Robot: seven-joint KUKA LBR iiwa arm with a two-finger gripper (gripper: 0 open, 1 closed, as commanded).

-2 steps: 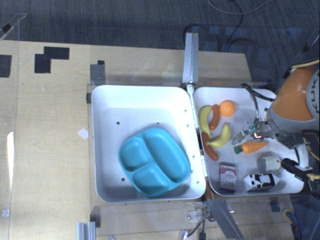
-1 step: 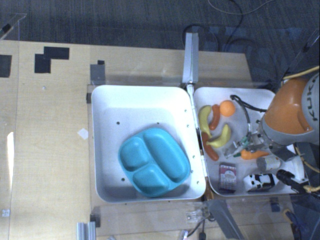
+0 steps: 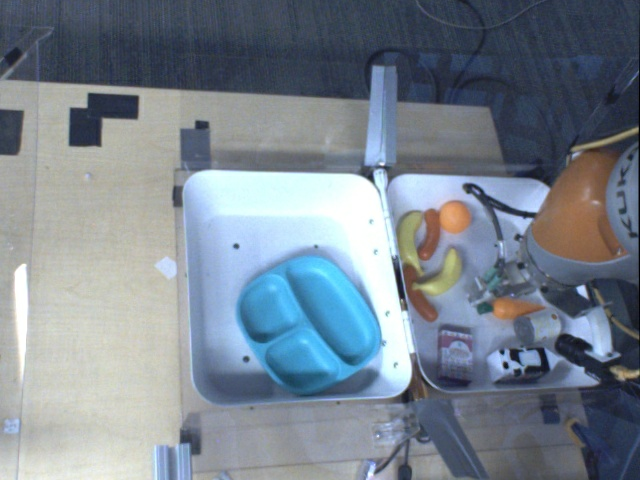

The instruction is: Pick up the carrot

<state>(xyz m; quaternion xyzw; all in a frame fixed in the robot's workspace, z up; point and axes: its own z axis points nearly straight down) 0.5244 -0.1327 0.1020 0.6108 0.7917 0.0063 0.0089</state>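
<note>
Carrot [image 3: 515, 308]: lies just beside the pincer [image 3: 492, 286], probably its grasp target. Pincer grip state cannot be told. Banana [image 3: 440, 276] lies left of carrot.

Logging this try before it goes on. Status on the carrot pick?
Claw low in right bin, just left of carrot. Carrot lying on bin floor, not lifted. Banana close on claw's left.

From my station I log: dark blue-grey carpet floor [image 3: 250, 18] along the top; thin cable [image 3: 480, 18] looped on it; light wood counter [image 3: 90, 268]; black square markers [image 3: 100, 116] at its upper left; upright metal post [image 3: 382, 108]; even, soft light.
</note>
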